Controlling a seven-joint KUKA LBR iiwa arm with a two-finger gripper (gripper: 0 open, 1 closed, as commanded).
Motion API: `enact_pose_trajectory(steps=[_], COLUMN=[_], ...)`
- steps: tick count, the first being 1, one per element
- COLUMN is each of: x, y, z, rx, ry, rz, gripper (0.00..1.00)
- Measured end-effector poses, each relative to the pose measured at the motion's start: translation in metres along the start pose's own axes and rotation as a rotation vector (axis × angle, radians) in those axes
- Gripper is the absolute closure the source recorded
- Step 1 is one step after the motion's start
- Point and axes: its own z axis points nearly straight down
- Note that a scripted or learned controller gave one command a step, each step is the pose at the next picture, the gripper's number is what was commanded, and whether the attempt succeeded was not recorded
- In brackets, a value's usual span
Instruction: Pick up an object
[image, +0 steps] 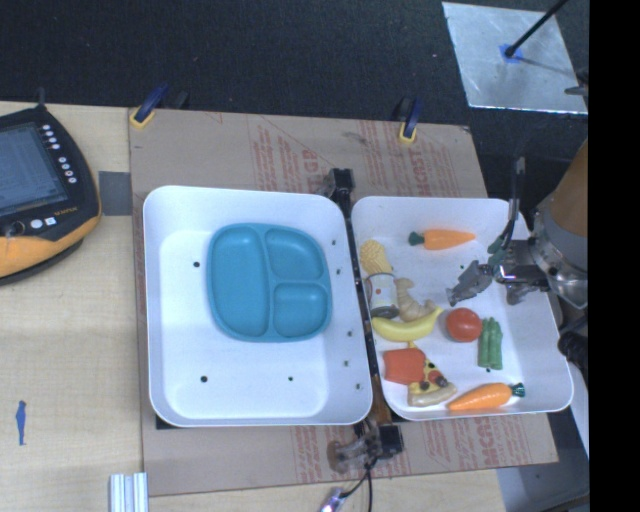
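Camera view: gripper (470, 285) over right bin (530, 215), fingers spread open, holding nothing. Tomato (462, 324) sits just nearer than the fingertips, slightly left, beside green pod (490, 342). Probably a light hard plastic toy: smooth, round, likely to squirt out of an off-centre pinch. Best taken across the widest part, from straight above. Banana (405, 326) close on left, carrot (441, 238) farther off.

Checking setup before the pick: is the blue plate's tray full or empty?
Empty. The blue plate in the left bin shows three bare compartments, with nothing lying in them.
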Motion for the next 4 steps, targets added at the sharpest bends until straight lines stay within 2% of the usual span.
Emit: enact_pose_trajectory(steps=[1, 2, 3, 4], x=[-0.013, -0.027, 0.0, -0.001], y=[0.047, 0.089, 0.139, 0.139], z=[0.109, 0.149, 0.148, 0.137], rx=[0.002, 0.0, -0.001, 0.001], ry=[-0.001, -0.002, 0.0, -0.001], rz=[-0.001, -0.003, 0.0, -0.003], gripper=[0.0, 0.0, 0.0, 1.0])
